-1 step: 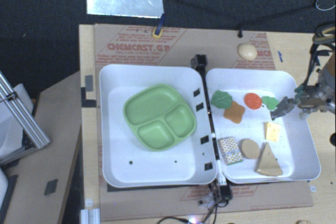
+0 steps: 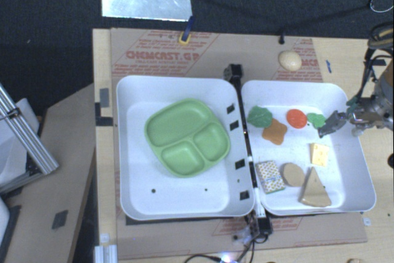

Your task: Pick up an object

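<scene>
Currently the gripper [image 2: 326, 127] hangs over the right bin [image 2: 351, 151] near its right edge, beside a small green piece [image 2: 316, 119]; whether its jaws are released or clenched cannot be told. Toward that bin's far edge lie a tomato slice [image 2: 296, 118] and lettuce [image 2: 260, 116]. A green divided plate [image 2: 186, 137] occupies the left bin [image 2: 132, 132].
</scene>
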`<state>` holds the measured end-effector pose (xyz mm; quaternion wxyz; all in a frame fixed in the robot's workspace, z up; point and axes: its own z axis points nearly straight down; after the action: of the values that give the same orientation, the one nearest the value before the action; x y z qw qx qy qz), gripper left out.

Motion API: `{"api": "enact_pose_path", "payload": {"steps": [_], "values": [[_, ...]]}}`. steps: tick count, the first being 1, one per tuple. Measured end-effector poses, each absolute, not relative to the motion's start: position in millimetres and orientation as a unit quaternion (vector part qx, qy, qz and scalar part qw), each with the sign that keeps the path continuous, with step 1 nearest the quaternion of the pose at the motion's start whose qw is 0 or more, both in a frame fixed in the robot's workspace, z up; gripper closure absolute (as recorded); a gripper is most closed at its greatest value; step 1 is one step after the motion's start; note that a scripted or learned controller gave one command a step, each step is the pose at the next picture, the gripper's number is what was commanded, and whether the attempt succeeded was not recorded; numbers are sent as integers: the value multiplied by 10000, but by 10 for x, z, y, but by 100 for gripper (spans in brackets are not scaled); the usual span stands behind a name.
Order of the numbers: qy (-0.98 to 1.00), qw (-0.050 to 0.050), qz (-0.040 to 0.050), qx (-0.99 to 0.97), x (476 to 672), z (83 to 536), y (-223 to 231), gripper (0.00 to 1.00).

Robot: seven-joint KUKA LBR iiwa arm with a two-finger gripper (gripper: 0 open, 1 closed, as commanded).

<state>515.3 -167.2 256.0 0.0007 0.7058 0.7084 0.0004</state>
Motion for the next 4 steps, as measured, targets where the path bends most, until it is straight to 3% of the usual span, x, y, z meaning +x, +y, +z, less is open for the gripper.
{"api": "enact_pose_path", "payload": {"steps": [2, 3, 4], "values": [[7076, -13, -6, 7066, 5273, 1592, -1661, 0], [7074, -16, -8, 7068, 5170, 1083, -1689, 0], [7075, 9, 4, 7067, 5182, 848, -1692, 0]]}}
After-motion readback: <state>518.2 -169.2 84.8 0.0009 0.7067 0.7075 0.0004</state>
